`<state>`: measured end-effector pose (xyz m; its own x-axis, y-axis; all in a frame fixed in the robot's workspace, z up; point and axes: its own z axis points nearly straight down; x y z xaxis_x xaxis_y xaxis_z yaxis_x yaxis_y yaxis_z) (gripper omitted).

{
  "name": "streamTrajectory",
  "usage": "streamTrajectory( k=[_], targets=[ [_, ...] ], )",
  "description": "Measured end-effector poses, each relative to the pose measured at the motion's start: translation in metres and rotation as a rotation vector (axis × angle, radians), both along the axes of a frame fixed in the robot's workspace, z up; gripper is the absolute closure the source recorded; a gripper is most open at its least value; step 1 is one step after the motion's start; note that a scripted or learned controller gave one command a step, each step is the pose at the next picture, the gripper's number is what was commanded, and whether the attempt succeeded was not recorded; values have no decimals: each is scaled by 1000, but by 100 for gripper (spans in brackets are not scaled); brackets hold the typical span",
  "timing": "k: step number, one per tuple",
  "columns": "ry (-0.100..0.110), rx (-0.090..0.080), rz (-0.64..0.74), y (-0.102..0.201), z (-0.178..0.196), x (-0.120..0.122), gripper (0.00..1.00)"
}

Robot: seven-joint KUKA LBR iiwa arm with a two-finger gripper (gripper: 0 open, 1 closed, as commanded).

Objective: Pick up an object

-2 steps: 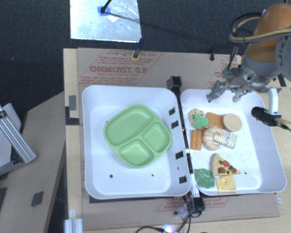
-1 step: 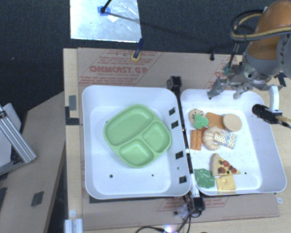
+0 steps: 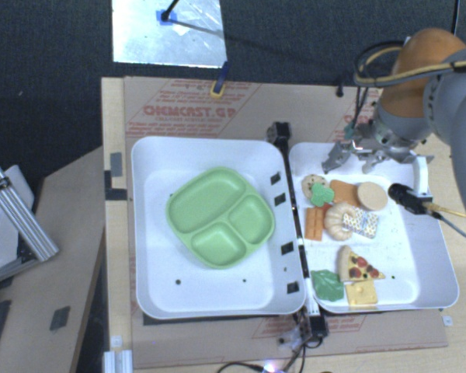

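The right bin (image 3: 431,266) holds several toy foods: a cookie (image 3: 316,183), a green broccoli piece (image 3: 322,196), an orange slab (image 3: 344,190), a round tan bun (image 3: 372,196), an orange wafer (image 3: 314,224), a pale doughnut (image 3: 340,220), a checkered packet (image 3: 363,223), a pizza slice (image 3: 358,266), a green leaf (image 3: 328,284) and a yellow cheese square (image 3: 362,293). My gripper (image 3: 351,160) hangs over the back of this bin, just behind the cookie and the bun. Its fingers are spread open with nothing between them.
The left bin (image 3: 151,286) holds a green divided plate (image 3: 221,217). A black divider with clips (image 3: 291,208) runs between the bins. A black-and-white part (image 3: 413,193) sticks out by the right bin's far right side. The grey arm and orange band (image 3: 427,61) fill the upper right.
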<state>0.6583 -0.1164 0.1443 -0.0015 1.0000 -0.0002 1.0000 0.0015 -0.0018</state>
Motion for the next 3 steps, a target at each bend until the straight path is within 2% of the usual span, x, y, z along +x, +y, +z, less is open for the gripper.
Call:
streamTrajectory(
  k=[1,2,3],
  targets=[
    [-1,0,0,1,-43,-6,0],
    [-18,-2,0,1,-54,-1,0],
    [-18,-2,0,1,-43,-1,100]
  ],
)
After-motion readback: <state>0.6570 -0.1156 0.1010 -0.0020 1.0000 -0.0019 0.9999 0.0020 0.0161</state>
